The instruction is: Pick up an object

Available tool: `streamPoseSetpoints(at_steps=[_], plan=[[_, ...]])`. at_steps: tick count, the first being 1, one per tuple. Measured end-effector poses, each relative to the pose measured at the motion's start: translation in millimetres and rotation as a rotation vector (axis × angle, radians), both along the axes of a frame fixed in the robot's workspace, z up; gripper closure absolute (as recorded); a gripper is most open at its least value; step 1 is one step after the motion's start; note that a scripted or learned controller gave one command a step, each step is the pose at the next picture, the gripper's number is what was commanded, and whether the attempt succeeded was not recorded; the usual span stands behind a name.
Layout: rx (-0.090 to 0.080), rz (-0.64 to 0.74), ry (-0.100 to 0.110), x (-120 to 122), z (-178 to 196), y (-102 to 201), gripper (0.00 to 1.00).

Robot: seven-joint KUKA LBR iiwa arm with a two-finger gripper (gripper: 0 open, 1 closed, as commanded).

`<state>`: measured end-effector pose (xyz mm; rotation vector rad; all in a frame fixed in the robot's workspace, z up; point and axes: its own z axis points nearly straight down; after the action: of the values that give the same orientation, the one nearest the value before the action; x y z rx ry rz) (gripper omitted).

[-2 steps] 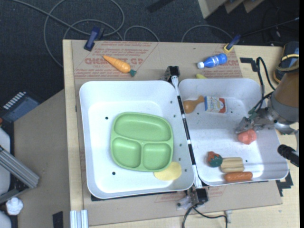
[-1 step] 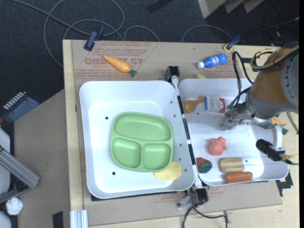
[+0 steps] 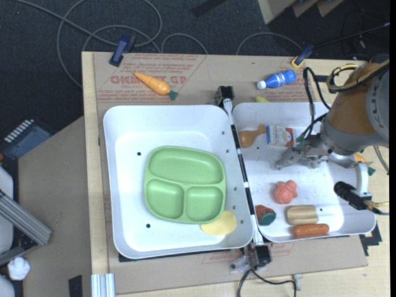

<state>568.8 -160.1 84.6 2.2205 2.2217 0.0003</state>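
One pink toy [image 3: 284, 192] lies just below the fingers [image 3: 286, 161], apart.

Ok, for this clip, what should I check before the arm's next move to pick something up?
1. Hand over the right bin: ok.
2. Object between its fingers: not ok, none seen.
3. Fingers open or shut: cannot tell.
4. Nearest target, the bottle lying on its side, unobstructed: ok.
5. Pink toy, bread roll and sausage apart from the hand: ok.
6. Green divided plate flat in the left bin: ok.
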Motion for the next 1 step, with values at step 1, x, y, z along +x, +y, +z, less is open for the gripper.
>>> streamPoseSetpoints(at_steps=[1], plan=[[0.001, -0.001, 0.003, -84.1, -0.7, 37.1, 0.0]])
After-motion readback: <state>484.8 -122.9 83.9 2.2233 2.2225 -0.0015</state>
